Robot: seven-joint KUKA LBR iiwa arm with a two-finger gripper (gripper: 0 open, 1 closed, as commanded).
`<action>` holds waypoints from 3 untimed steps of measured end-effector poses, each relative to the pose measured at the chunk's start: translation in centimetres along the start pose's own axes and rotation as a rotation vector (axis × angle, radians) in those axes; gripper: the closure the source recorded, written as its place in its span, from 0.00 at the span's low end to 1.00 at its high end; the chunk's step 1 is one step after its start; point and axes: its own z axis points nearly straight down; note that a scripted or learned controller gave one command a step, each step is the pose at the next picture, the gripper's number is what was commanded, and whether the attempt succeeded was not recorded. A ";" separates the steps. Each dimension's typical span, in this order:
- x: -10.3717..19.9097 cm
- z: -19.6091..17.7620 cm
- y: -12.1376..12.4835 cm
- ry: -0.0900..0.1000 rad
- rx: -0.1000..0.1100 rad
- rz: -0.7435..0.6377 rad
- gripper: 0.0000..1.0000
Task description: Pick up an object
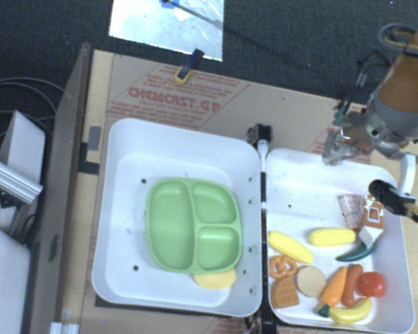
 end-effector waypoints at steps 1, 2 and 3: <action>1.3 2.0 0.0 0.001 0.003 -0.003 1.00; 2.9 2.4 0.0 0.001 0.001 -0.004 1.00; 1.9 2.4 0.0 0.000 0.002 0.001 1.00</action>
